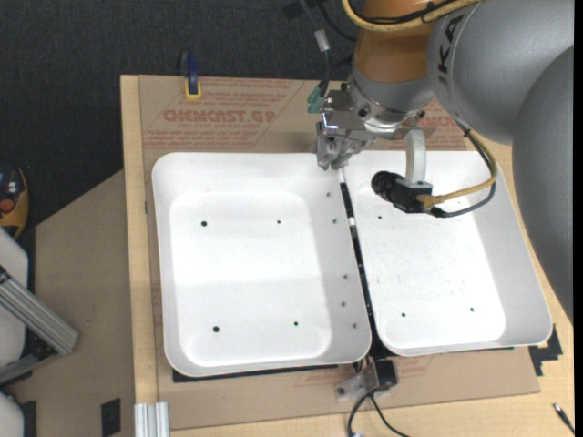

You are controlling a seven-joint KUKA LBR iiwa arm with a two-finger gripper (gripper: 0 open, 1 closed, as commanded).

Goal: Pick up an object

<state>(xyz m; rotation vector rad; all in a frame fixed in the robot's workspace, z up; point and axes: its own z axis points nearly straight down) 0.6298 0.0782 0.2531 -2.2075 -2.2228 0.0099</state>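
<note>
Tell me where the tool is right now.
The tool hangs at the far end of the seam between the left bin and right bin, under the orange band.

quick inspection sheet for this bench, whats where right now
surface: brown board with red lettering, bearing the left bin and the right bin side by side
job's things: nothing seen to pick in either bin
clutter: blue and yellow clamp at the board's far edge
grippers: gripper low over the far end of the seam between the bins
cables: tan cable looping from a black fitting beside the wrist
surroundings: dark floor; metal rail at left
</note>
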